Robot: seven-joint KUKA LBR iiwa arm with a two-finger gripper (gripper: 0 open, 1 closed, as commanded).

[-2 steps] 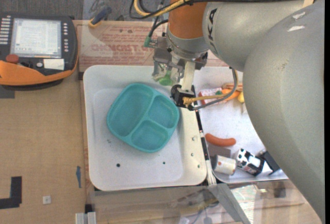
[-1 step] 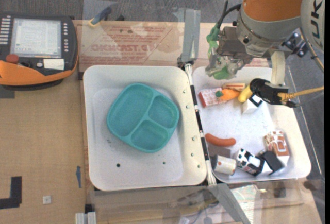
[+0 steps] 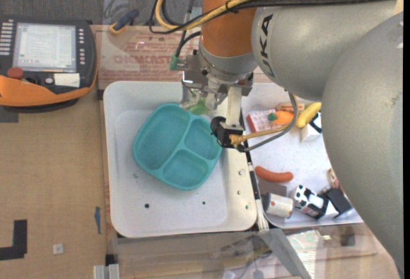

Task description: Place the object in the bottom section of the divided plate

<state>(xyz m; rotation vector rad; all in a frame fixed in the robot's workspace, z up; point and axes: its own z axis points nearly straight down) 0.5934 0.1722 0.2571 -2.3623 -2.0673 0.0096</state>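
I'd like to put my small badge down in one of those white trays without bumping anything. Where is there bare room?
In the left bin, the floor is bare below the teal divided plate and along its left wall. The right bin is crowded: sausage, red carton, a black-and-white toy, with the arm overhead.

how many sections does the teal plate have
3 on the divided plate in the left bin: one large section on its left side, one at its upper right beneath the gripper, one at its lower right. The gripper hides part of the upper edge.
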